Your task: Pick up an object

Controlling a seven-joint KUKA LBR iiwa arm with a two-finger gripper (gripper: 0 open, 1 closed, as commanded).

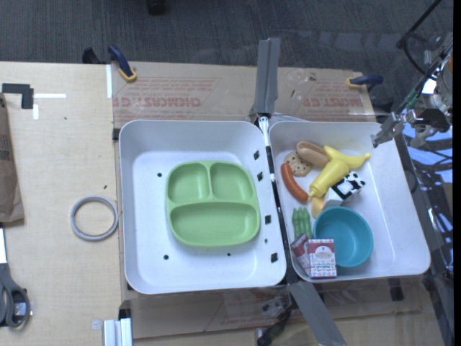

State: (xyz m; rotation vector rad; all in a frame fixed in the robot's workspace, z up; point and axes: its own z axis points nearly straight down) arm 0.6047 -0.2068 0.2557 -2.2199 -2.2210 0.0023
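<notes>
bench (57, 164): light wood top | two white bins side by side, left bin (137, 215), right bin (403, 215), touching at the middle | cardboard sheet (187, 96) under the bins' far edge | tape ring (94, 217) left of left bin | brown paper bag (9, 171) at left edge | scissors (13, 301) near-left corner

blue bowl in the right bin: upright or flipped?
Upright. The blue bowl shows its open mouth and inner floor to the camera, nothing visible inside. It sits in the right bin beside a small red-and-white carton.
</notes>
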